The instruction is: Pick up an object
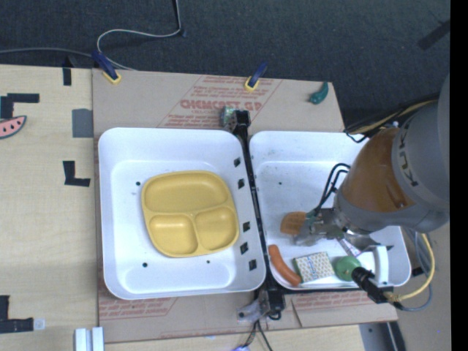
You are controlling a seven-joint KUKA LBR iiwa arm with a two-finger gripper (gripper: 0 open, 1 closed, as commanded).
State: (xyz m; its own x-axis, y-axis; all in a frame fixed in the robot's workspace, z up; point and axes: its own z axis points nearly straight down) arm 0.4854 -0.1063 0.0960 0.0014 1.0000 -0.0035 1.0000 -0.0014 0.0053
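A pink slice-shaped piece (pixel 10 126) lies at the far left on the wooden bench (pixel 44 218), beside strips of black tape (pixel 73 174). A cardboard sheet (pixel 212 101) lies under both bins, pinned at its far edge by two yellow-and-blue clamps (pixel 108 72), with a small teal thing (pixel 319 93) near its right corner. A thin cable (pixel 139 34) loops over the dark floor beyond. The left bin (pixel 124 152) holds a yellow tray (pixel 191 212) with three compartments, lying flat near the middle. A black rail with clips (pixel 247 196) runs between the two bins. In the right bin (pixel 292 152), near its front edge, an orange sausage-like piece (pixel 283 264) lies by the front left corner; just right of it sits a small block with a dotted face (pixel 312 267), and further right a green piece (pixel 345 268), partly hidden by the arm. A brown lump (pixel 293 222) sits a little farther back, above the sausage and block. The gripper (pixel 316 225) is low in this bin, right against the brown lump's right side; whether the lump is between the fingers, and whether the claw is apart or together, cannot be told. The arm (pixel 420 174), grey with an orange band (pixel 373 178), covers the bin's right part.
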